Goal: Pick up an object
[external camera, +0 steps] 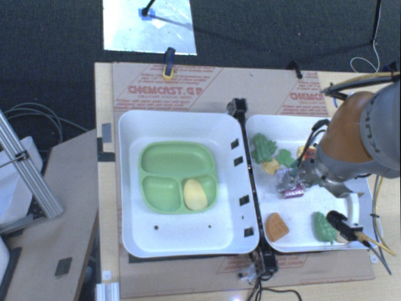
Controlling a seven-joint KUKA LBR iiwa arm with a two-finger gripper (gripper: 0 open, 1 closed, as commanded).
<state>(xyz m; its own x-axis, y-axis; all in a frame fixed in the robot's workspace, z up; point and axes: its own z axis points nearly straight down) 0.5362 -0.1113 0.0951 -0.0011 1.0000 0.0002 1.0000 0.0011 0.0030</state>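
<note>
The claw is lowered into the right shallow white bin, beside a small yellow piece; whether it is apart or together cannot be told.

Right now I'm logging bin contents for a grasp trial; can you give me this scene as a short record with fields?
left bin: green plastic divided tray holding a yellow oval object in its lower right compartment
right bin: two green leafy toys, an orange flat piece, a small yellow piece
end effector: low over the right bin
grasp: cannot tell
</note>
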